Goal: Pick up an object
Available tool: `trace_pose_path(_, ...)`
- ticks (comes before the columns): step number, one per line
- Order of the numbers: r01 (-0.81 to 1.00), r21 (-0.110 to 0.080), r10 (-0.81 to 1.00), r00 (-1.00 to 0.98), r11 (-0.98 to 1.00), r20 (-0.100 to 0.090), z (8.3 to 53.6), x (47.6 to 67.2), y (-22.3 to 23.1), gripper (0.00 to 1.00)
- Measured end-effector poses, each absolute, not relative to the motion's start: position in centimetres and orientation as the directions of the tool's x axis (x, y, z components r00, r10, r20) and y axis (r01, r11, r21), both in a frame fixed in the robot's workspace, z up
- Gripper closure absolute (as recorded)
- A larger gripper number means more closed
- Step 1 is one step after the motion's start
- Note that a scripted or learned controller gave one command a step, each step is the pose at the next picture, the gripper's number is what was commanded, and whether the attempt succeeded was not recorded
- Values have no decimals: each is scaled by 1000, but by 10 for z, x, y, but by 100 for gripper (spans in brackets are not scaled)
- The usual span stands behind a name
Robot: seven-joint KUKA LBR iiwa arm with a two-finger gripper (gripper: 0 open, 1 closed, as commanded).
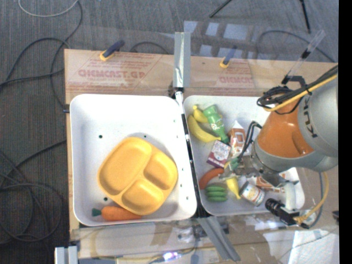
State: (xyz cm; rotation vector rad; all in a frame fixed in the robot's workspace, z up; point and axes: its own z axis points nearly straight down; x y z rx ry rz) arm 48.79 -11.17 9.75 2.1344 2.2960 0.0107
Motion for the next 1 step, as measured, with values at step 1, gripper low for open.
trace_pose_path(1,956,-3,956,-292,292,1,235,484,-58,100)
